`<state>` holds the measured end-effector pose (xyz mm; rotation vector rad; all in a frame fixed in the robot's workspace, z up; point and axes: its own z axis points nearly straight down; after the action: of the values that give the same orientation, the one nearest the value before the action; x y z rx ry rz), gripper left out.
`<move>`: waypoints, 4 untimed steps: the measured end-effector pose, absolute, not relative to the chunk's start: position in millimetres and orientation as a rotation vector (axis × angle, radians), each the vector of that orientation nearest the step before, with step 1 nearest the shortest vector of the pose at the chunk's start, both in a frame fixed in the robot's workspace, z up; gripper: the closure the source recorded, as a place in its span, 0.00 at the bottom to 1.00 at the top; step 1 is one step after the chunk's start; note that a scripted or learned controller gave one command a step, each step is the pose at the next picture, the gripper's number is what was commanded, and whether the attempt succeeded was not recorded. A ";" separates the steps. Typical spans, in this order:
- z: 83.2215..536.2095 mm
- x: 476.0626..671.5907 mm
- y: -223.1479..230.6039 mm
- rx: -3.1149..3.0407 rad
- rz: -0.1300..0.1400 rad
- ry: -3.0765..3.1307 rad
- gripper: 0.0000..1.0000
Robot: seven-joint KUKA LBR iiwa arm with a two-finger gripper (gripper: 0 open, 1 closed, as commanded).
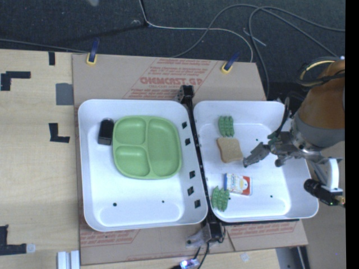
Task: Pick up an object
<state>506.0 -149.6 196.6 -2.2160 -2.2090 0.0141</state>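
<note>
- Bench carries 2 shallow white bins side by side: left bin (92, 167) and right bin (291, 203).
- Left bin holds a green 3-compartment plate (147, 147) with a small black block (105, 131) touching or just off its left edge.
- Right bin holds 4 items: an upper green ridged piece (226, 125), a tan sponge-like block (229, 149) just below it, a small white carton with red and blue print (238, 184), and a lower green ridged piece (220, 198) near the divider.
- Arm (322, 111) enters from the right; gripper (263, 154) is over the right bin, its 2 fingers spread apart with nothing between them.
- Key relation: the tan block lies just beyond the left fingertip (250, 159), further toward the divider and slightly up-frame; nearest candidate by my reading. Its long axis runs roughly up-down in frame, tilted a little.
- The carton sits near, below-left of the fingertips, long axis about left-right.
- Judgement: no grasp made yet; the likely next move is a short shift left to straddle the tan block, then descend and close.
- Risk: fingertips could nudge the block toward the upper green piece instead of bracketing it.
</note>
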 end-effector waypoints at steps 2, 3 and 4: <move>156.7 511.9 -155.3 -2.219 0.006 -2.219 0.00; 95.1 508.7 -152.6 -2.223 0.000 -2.219 0.00; 88.3 510.3 -152.6 -2.220 -0.003 -2.222 0.00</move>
<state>510.3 -152.6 88.3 -2.2196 -2.2221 -0.0027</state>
